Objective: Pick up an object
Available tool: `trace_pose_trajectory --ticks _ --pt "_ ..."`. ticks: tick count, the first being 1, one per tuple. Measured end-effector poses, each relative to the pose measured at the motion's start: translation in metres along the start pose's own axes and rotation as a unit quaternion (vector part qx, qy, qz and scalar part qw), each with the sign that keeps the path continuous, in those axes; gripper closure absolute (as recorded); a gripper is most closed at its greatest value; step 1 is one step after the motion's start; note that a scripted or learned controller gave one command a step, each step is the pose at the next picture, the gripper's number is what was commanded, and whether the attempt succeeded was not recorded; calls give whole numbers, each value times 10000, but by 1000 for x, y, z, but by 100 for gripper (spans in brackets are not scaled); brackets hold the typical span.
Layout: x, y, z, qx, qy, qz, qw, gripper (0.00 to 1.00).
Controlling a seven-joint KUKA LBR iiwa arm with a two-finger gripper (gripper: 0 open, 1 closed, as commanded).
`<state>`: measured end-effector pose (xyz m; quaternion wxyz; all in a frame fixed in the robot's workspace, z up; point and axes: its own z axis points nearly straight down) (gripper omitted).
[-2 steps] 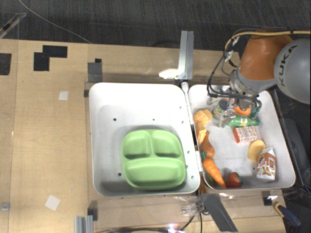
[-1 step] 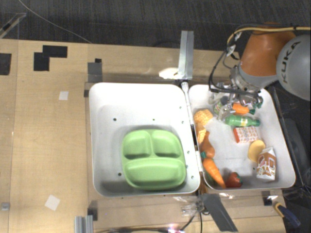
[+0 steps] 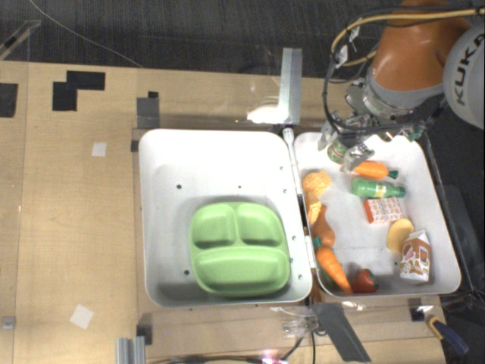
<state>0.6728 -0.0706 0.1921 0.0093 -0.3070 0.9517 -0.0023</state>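
Near edge of the frame first: the right bin (image 3: 447, 275) holds the clutter; a small printed carton (image 3: 415, 258) at lower right, leaning; a dark red piece (image 3: 364, 280) and a toy carrot (image 3: 331, 268) along the bottom edge; a pale yellow slice (image 3: 398, 234) just above the carton; a red-and-white packet (image 3: 383, 211) in the middle.

Left bin (image 3: 151, 203), centre of frame, carries a green divided tray (image 3: 239, 247), turned upside down or not I cannot tell.

Farther up the right bin: a green bottle (image 3: 377, 190) lying flat; an orange carrot with a green tip (image 3: 373, 171) just above it; a tan bread-like piece (image 3: 316, 184) against the divider.

My gripper (image 3: 347, 144) sits at upper right of the frame, at the bin's far edge, beneath the orange wrist band (image 3: 409, 51); a small green-and-white object (image 3: 337, 152) lies at my fingertips, identity unclear; whether the tool is apart, together or clamped I cannot tell.

Judgement: the nearest pick is that small object, touching or just beside my tool, slightly toward frame left; it looks like light, stiff, smooth plastic, so likely to slip; best taken across its narrow middle; the bin wall close behind may crowd me.
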Motion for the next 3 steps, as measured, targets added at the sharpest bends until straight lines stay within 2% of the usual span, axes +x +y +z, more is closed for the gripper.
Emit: trace_pose_trajectory --ticks 1,2,3 --pt "-13 18 -55 -8 7 -212 9998 100" --pt "126 49 -70 -14 40 -962 9954 100" --pt "146 32 8 -56 50 -2212 9752 100"
